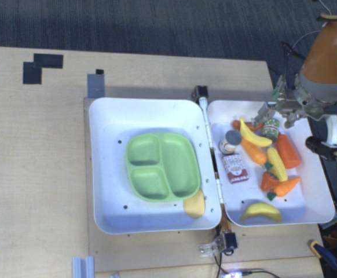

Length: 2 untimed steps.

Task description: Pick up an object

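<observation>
The right bin (325, 210) holds a pile of toy food: a yellow banana (253, 134), an orange carrot (252, 151), a red-orange pepper (288, 150), a small green-and-white can (271, 127), a red-and-white packet (235, 168), a grey-lidded jar (231, 140) and a second banana (261, 211) near the front. My gripper (278, 114) hovers over the bin's back edge, just above the can. Its metal fingers stand spread and open, with nothing between them.
The left bin (107, 132) holds a green three-compartment plate (162, 165) and a yellow-tan piece (194, 204) at its front right corner. A black-and-white post (202, 95) stands at the back where the bins meet. Cables (223, 245) lie at the front.
</observation>
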Available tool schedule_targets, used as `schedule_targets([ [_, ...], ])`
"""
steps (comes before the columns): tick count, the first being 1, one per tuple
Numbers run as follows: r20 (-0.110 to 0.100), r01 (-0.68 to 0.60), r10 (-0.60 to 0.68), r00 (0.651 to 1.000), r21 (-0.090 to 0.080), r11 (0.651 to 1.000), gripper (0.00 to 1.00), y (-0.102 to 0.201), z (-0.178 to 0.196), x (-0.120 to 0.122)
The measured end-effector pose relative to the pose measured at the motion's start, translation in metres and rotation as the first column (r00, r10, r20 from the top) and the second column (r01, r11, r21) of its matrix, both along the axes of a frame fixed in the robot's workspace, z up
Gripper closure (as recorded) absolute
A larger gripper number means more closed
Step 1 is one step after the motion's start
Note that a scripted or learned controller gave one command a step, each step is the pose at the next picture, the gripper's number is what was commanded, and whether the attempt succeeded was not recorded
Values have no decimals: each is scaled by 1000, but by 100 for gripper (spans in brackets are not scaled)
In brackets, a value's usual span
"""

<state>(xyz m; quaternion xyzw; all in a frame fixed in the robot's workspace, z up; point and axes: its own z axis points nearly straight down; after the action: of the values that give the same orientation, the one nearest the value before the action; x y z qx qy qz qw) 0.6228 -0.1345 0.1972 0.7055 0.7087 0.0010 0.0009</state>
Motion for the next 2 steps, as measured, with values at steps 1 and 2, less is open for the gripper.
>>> schedule_targets([
  [1, 3, -1, 1, 1000, -1, 1000, 0, -65, -103, -19],
  [2, 6, -3, 3, 1000, -1, 1000, 100, -65, -92, -18],
])
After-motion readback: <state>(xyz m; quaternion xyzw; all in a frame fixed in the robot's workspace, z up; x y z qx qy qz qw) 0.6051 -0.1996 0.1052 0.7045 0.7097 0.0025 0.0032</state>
